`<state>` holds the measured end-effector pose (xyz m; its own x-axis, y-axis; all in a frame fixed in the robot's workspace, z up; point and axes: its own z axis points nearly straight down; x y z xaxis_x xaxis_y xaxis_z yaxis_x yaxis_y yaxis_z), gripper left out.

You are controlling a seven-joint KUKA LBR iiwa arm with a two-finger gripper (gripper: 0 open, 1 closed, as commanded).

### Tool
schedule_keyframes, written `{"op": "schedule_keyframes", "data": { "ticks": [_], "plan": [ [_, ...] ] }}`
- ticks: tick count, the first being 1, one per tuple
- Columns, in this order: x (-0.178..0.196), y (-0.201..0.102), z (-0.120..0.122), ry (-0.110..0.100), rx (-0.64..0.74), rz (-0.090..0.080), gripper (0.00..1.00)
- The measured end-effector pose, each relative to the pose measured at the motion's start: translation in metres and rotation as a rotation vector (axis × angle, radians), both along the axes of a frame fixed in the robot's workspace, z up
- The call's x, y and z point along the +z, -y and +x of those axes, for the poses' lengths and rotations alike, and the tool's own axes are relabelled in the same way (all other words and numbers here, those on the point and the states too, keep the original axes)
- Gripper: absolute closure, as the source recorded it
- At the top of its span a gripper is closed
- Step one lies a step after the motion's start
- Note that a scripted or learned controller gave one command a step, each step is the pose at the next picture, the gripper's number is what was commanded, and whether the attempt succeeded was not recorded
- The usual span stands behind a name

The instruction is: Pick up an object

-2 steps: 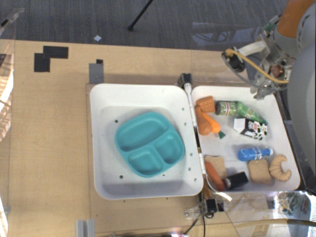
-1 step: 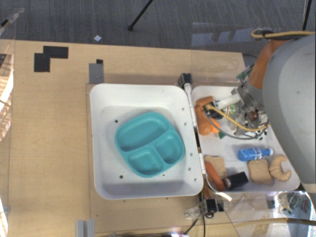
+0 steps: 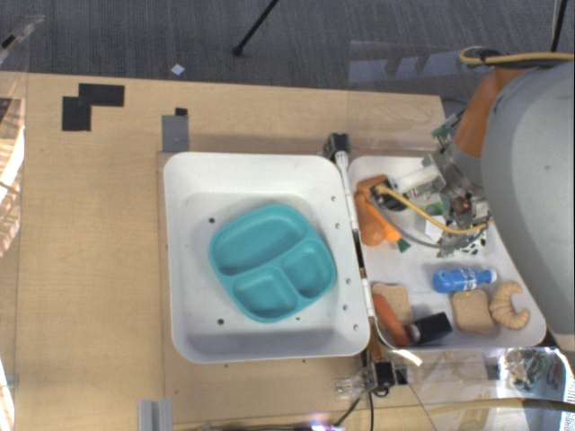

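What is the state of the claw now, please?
Claw: cannot be told; it hangs over the right bin, near the orange object.

The arm [image 3: 530,169] has a broad, rounded casing in smooth light grey. Above the wrist runs an orange band [image 3: 472,119]. A yellow cable [image 3: 517,57] lies across the top of the casing. The wrist assembly [image 3: 449,196] is exposed hardware: white and dark metal parts with small green components. A second yellow cable [image 3: 418,212] loops out from the assembly, accompanied by thin dark wires.
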<state>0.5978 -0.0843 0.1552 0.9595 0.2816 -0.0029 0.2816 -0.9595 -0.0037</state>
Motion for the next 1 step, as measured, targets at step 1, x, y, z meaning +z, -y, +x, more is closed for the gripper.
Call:
{"op": "schedule_keyframes", "data": {
  "ticks": [1],
  "plan": [
    [-0.0689, 0.0115, 0.0219, 0.002, 0.163, -0.001, 0.00]
  ]
}}
